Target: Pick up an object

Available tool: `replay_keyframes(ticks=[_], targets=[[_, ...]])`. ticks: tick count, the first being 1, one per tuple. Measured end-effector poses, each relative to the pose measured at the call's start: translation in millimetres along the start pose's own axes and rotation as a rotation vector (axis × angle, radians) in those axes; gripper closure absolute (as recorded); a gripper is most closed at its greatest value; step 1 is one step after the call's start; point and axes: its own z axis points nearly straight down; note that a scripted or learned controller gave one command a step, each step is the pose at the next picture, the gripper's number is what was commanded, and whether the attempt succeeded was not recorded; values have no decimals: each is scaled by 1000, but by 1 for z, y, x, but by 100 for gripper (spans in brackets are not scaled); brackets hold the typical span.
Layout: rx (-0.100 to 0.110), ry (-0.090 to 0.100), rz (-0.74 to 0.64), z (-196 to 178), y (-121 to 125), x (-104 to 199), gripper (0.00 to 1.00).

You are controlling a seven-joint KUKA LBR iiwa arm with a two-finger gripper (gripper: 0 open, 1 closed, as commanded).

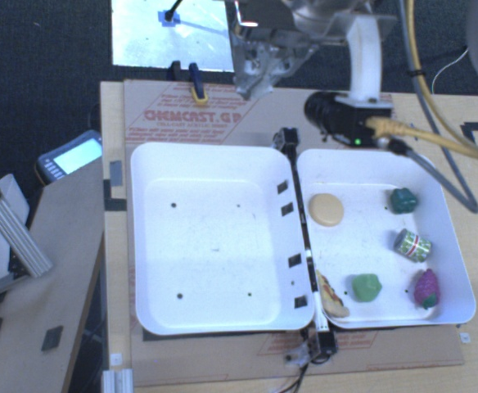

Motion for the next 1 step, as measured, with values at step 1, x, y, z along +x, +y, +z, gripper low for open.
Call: replay_keyframes(ticks=[1], targets=[[-2, 1, -2, -11, 0, 0, 100]])
